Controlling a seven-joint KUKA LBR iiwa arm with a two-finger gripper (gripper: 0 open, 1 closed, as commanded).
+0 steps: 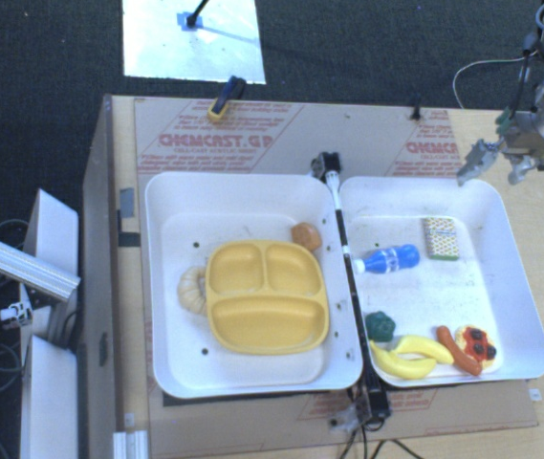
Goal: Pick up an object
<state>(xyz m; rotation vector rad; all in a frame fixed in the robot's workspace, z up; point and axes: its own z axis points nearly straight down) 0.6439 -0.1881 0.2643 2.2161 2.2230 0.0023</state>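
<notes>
The blue bottle [392,258] is lying on its side in the right-hand bin [512,247], near the centre of the frame, its long axis running roughly left to right with a slight upward tilt toward the right and its white cap end pointing at the divider between the two bins. The gripper [497,163] is hovering at the upper right of the frame, just above the bin's far rim; its jaws are standing apart and holding nothing. From there the bottle is sitting down and to the left, well apart from the jaws, so any reach for it looks to call for a descent into the bin and a closing across the bottle's short width.

Nearer the jaws, a small patterned sponge [441,237] is resting just right of the bottle. A banana [407,357], a green toy [380,326], a sausage [457,349] and a pizza slice [475,343] are crowding the bin's lower edge. In the left bin [171,256], a yellow divided tray [266,295] is lying beside a brown roll [306,235]. Both bins are sitting on the worktop [367,127].
</notes>
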